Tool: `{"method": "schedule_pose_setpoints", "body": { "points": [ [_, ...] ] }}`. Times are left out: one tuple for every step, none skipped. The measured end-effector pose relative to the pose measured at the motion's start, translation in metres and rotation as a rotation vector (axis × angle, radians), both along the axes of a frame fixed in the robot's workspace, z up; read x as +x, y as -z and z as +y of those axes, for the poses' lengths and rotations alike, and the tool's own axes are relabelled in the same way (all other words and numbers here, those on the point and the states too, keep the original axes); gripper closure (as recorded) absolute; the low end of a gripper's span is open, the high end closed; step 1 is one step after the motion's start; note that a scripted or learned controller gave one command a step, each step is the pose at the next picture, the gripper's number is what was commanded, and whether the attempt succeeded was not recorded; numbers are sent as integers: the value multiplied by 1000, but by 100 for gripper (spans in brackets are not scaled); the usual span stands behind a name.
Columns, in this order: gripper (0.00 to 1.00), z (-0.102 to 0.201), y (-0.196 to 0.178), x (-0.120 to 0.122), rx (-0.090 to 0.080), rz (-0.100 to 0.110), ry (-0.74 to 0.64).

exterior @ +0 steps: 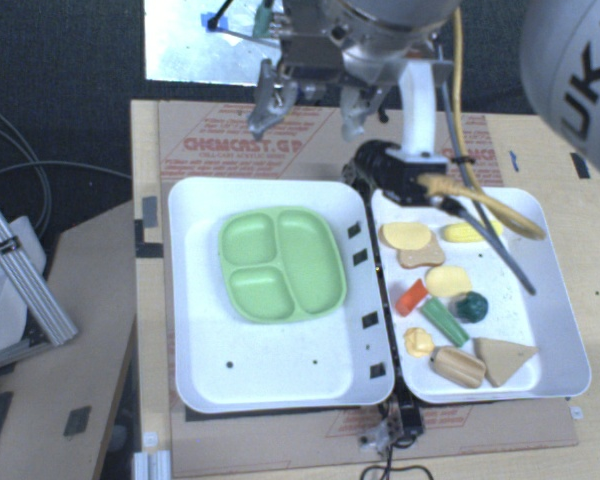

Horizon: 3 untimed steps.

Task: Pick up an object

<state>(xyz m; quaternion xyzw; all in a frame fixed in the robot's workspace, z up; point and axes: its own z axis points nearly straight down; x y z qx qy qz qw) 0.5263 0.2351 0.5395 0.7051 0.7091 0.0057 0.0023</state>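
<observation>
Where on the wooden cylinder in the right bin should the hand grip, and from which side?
Grip the wooden cylinder across its middle, coming straight down from above. It lies on its side, long axis running left-right, so fingers probably close best across the short width. The tan wedge crowds its right end and the small yellow piece sits near its upper left, so the ends look less accessible.

Red print on the cardboard sheet (pixel 242 140) read "CHEMCAST GP" (faintly); the arm's grey casing (pixel 580 63) bore "UK".

bins (pixel 195 368): smooth white plastic | tray (pixel 280 264): matt green plastic | claw (pixel 310 116): bare metal
</observation>
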Motion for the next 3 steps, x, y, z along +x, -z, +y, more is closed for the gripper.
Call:
{"method": "schedule_pose_setpoints", "body": {
  "points": [
    [0, -1, 210, -4, -11, 26, 5],
    [0, 0, 103, -31, 2, 0, 0],
    [0, -2, -2, 40, 0, -5, 6]
  ]
}}
